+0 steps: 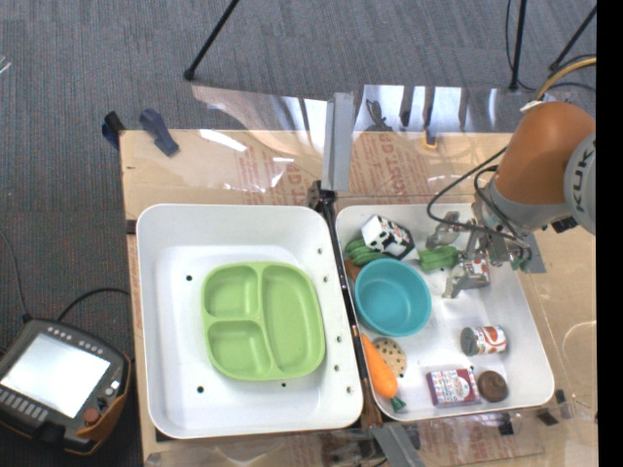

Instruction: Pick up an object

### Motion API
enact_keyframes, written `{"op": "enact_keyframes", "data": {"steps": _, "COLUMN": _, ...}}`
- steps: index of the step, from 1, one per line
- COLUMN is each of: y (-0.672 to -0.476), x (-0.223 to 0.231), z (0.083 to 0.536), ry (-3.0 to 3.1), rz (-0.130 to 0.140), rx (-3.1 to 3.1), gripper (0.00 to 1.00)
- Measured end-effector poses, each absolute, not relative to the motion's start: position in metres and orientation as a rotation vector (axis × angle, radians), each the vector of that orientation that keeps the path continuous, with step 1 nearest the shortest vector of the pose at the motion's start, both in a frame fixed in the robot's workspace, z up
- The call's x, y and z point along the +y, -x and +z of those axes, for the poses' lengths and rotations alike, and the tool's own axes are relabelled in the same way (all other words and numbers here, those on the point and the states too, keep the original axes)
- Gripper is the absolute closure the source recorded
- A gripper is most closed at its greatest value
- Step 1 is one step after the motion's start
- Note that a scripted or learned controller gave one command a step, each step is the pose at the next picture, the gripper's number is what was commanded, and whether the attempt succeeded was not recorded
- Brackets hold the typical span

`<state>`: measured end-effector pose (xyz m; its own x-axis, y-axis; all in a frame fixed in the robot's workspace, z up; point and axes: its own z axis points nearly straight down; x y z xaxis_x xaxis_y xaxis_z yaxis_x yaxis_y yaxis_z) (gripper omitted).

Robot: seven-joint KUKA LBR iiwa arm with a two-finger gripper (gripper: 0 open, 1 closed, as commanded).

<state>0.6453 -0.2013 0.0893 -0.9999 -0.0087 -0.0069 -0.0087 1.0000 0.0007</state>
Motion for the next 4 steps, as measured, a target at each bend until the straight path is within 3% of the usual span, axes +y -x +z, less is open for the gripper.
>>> {"op": "enact_keyframes", "data": {"steps": 4, "y": -0.639, "x": -0.213, "z": 0.089, "ry": -0.542, "rz": 0.002, "rx": 3.090, "gripper": 0.00}}
